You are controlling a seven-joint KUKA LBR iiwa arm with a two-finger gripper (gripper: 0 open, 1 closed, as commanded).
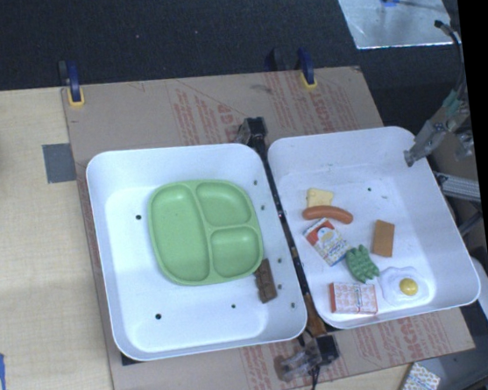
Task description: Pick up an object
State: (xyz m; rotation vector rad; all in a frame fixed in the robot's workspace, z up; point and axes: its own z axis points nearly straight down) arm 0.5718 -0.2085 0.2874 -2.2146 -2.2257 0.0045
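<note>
Two white bins sit side by side on the surface (31, 260). The left bin (137, 326) holds a green plate (204, 230) with three sections. A small brown block (264, 282) lies just beside the plate, near the bin's right wall.

The right bin (435, 237) holds a bunch of small toy foods. A yellow cheese piece (319, 197) sits at the top, touching a red hot dog (328, 215) just below it. Under the hot dog lies a little red and white packet (327, 242). A green bumpy toy (361, 264) sits just beside that packet. A brown cracker (383, 238) stands a bit apart to the right. Near the bottom edge lie a red and white square packet (353, 298) and a fried egg (403, 286) with a yellow middle, close to each other.

The hand (435, 133) is at the far right, over the top right corner of the right bin. It is well apart from all the toys. It is small and partly cut off, so I cannot tell if it is open or closed. Nothing can be seen in it.
</note>
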